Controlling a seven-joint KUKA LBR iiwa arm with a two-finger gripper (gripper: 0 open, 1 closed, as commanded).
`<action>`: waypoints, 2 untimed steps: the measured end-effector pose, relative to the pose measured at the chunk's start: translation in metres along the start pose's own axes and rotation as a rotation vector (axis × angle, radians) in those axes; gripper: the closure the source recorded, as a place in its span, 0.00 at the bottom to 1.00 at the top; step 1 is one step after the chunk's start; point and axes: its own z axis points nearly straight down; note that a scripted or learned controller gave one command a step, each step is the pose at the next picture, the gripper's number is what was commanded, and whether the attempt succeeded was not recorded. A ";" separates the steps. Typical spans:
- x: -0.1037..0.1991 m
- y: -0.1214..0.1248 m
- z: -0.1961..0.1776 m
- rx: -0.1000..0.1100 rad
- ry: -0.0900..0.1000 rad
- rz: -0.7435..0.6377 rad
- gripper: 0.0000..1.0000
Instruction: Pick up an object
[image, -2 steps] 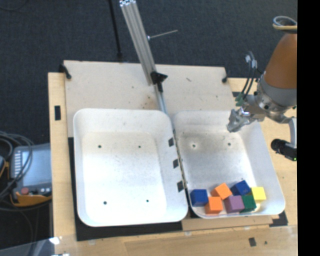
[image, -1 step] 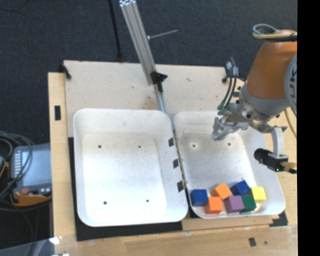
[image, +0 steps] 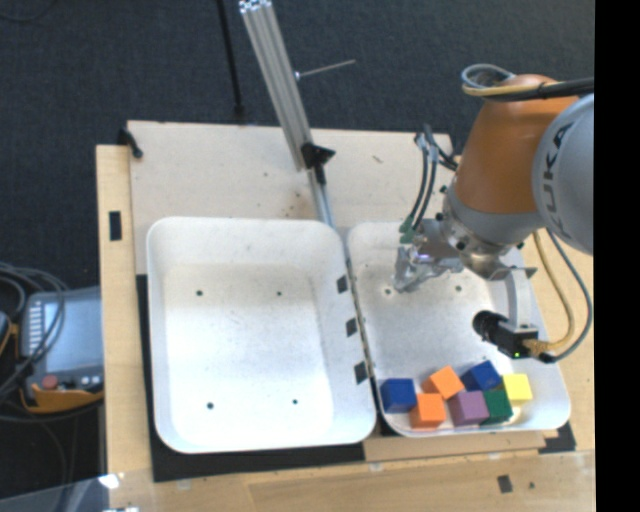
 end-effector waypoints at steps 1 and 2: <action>0.047 -0.018 0.017 0.001 0.001 -0.001 1.00; 0.090 -0.047 0.017 0.001 0.001 -0.001 1.00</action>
